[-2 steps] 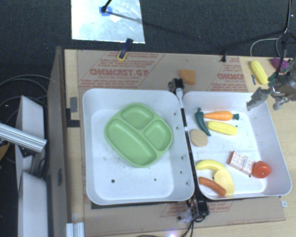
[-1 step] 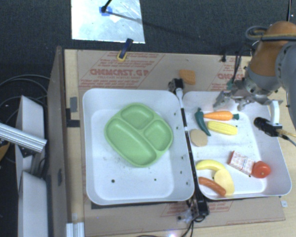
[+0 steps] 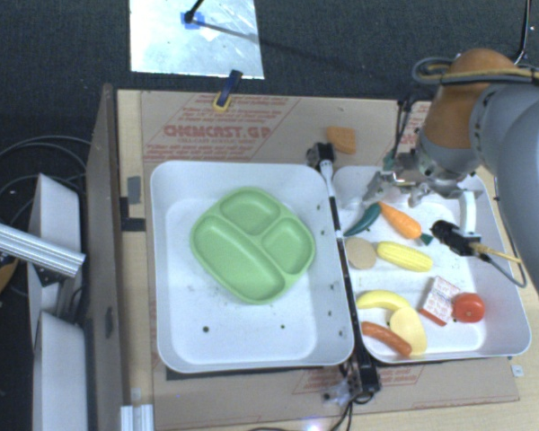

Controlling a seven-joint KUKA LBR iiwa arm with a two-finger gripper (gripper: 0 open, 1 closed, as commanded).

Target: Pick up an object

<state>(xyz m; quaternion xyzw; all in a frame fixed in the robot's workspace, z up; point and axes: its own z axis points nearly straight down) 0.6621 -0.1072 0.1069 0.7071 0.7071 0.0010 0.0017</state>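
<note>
Toy carrot (image 3: 401,220) lying in the right bin (image 3: 512,326), just below the gripper (image 3: 401,185)
The fingers (image 3: 377,187) are spread open over the bin's far end, gripping nothing; a green divided plate (image 3: 251,243) sits in the left bin (image 3: 184,348)

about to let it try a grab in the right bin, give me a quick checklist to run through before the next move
1. Gripper over the right bin: ok, it sits above the bin's far end.
2. Target close by: ok, the carrot lies just in front of the gripper.
3. Gripper already holding something: cannot tell, the fingertips are too blurred to read.
4. Target free of neighbours: not ok, a dark green vegetable lies close beside the carrot and the corn cob is just below it.
5. Left bin ready for a drop: ok, the green divided plate sits flat in it.
</note>
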